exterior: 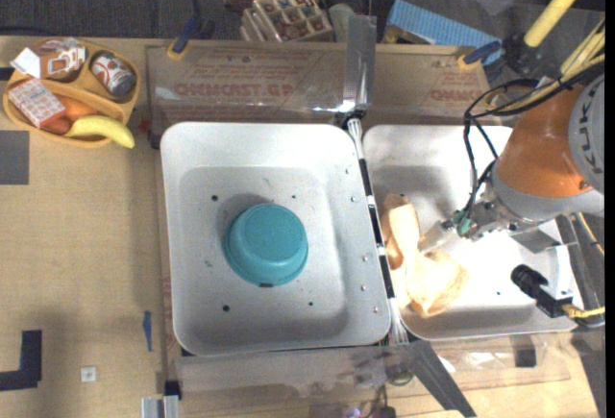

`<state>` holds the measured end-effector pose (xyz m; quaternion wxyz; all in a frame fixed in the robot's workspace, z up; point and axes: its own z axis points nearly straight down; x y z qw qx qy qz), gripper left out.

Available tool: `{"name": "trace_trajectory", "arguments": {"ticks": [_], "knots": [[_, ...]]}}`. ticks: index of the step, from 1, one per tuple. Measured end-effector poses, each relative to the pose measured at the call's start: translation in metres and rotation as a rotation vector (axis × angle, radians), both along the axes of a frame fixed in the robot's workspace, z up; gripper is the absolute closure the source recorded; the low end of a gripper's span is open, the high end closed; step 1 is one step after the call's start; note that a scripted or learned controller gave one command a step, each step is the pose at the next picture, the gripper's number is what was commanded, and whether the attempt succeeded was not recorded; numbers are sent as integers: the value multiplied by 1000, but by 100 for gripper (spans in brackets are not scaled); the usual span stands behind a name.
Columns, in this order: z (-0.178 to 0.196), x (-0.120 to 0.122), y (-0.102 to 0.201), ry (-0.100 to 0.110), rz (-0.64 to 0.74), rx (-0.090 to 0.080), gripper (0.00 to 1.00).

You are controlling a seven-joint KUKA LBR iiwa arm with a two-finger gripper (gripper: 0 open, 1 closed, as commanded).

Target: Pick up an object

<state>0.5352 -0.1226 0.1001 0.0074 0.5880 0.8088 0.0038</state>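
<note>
Yellowish soft objects [423, 262] lie at the right bin's [500, 142] left side, just beside the gripper [444, 235], so you should lower it centred; its closure I cannot tell.

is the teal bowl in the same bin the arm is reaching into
No, the teal bowl sits upside down in the left bin, while the gripper is over the right bin.

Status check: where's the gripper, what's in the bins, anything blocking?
Gripper low in right bin, beside tan bread-like pieces; grasp not confirmed. Teal bowl upside down in left bin. Nothing blocking.
</note>
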Motion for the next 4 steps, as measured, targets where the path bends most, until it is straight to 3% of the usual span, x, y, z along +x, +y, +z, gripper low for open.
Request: {"name": "trace_trajectory", "arguments": {"ticks": [1, 2, 3, 4], "knots": [[48, -56, 24, 19, -167, 5, 0], [-8, 14, 23, 3, -13, 1, 0], [-7, 44, 23, 0, -81, 1, 0], [84, 32, 16, 14, -226, 3, 0]]}}
